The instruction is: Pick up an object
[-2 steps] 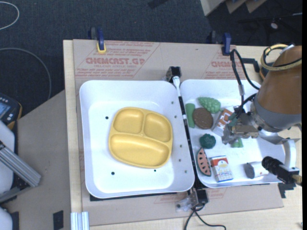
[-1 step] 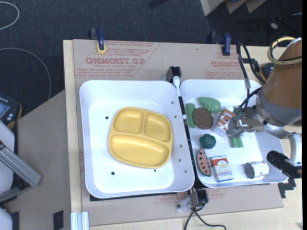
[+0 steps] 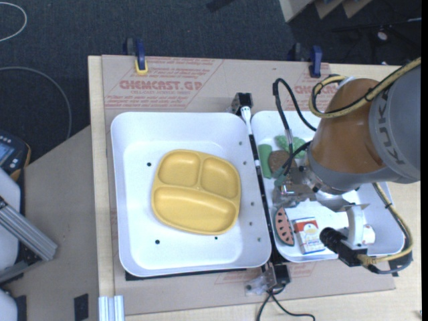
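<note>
Down in the right bin, at the right side of the frame, the pincer sits low under the big grey and orange arm. The arm covers most of it, so I cannot tell what the pincer is doing or if it has anything in it.

My guess is that the arm is at the reaching step and nothing is picked up yet. Just below the pincer lie a watermelon slice and a small box, side by side near the bottom edge of that bin. A green thing lies just above the pincer, partly hidden. Next, the pincer needs to line up over one toy, go down, close on it and lift.

The slice looks like a flat curved toy, red with dark seeds. The box is a small block with straight sides, white and red, and looks easy to squeeze. Both bins are smooth, shiny white plastic with round corners.

In the left bin a yellow plate lies flat in the middle. It is smooth, round-cornered, and split into three parts.
</note>
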You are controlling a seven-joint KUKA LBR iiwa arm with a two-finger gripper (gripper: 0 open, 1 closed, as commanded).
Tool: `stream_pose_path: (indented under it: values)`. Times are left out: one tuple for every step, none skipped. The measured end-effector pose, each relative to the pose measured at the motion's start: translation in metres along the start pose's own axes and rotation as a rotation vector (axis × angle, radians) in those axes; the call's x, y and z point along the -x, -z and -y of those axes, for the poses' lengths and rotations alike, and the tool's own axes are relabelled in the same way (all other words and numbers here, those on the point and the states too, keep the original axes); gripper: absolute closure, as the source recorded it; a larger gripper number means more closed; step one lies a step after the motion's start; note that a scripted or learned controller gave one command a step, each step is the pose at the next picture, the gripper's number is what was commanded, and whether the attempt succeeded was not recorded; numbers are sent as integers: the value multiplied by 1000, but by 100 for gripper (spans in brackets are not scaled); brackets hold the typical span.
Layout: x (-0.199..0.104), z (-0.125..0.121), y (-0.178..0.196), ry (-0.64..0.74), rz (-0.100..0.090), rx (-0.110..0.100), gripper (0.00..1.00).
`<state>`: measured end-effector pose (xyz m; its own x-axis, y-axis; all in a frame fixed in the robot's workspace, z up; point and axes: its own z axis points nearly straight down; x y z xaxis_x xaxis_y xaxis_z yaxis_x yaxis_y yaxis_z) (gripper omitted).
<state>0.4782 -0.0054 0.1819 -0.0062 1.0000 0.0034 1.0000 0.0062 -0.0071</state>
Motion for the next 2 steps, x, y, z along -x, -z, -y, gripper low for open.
stream_pose_path:
  values:
    - [4, -1, 13, -6, 3, 8, 100]
    - [4, -2, 23, -7, 4, 11, 100]
